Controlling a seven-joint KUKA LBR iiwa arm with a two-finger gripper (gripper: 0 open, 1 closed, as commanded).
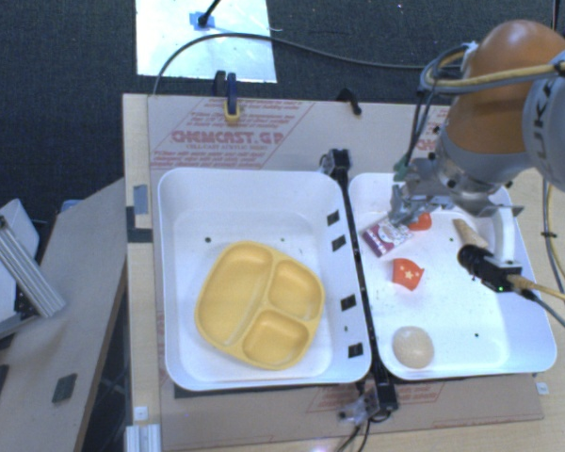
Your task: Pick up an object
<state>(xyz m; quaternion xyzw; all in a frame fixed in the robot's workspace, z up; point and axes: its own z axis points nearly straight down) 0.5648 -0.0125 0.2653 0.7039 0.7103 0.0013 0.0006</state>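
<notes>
My gripper (405, 211) is low over the far left part of the right bin (527, 342). Just under it lies a red and white packet (383, 239), and a small orange piece (421, 221) shows at its right side. Whether either one is gripped is not visible. A red block with a pale mark (407, 273) lies a little nearer the front. A beige round object (413, 347) rests near the bin's front edge. A tan stick-like piece (470, 232) lies to the right of the gripper.
The left bin (184, 252) holds a yellow divided tray (259, 303). A black ridge with clips (348, 252) separates the two bins. The arm's grey and orange body (508, 92) hangs over the right bin's far side.
</notes>
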